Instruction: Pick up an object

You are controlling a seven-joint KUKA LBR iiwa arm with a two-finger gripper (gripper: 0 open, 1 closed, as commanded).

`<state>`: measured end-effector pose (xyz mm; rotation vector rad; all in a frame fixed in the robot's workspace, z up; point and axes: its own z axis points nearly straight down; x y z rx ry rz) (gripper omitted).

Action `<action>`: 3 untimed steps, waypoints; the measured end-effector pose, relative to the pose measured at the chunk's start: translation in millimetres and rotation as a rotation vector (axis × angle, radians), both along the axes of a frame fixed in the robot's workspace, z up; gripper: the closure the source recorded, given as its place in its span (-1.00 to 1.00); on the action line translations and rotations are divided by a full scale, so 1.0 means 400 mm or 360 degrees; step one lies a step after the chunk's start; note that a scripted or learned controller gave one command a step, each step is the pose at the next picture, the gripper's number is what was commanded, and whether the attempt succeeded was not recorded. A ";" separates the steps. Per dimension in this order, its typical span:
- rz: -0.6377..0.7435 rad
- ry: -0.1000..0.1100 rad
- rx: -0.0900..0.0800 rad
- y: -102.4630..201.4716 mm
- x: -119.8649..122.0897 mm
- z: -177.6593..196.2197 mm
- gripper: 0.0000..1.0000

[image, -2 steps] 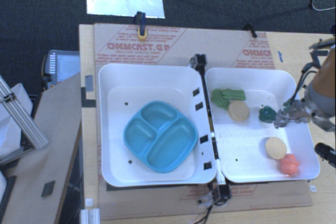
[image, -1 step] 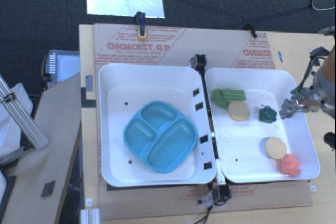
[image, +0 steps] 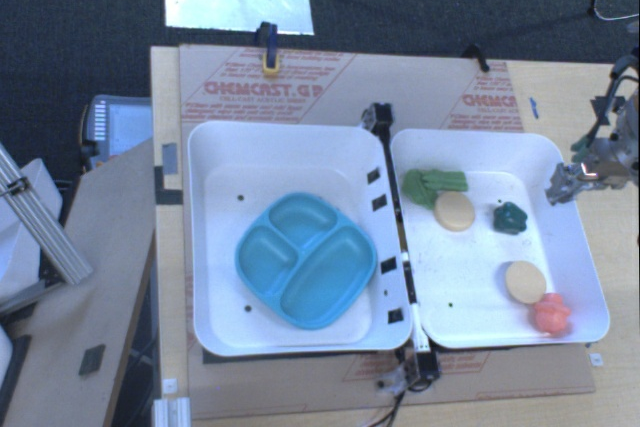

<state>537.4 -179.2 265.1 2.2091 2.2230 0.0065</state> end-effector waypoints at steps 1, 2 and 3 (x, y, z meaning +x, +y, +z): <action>0.0005 0.0010 0.0006 0.122 -0.021 0.007 1.00; 0.0005 0.0012 0.0006 0.271 -0.043 -0.021 1.00; 0.0007 0.0010 0.0006 0.394 -0.050 -0.014 1.00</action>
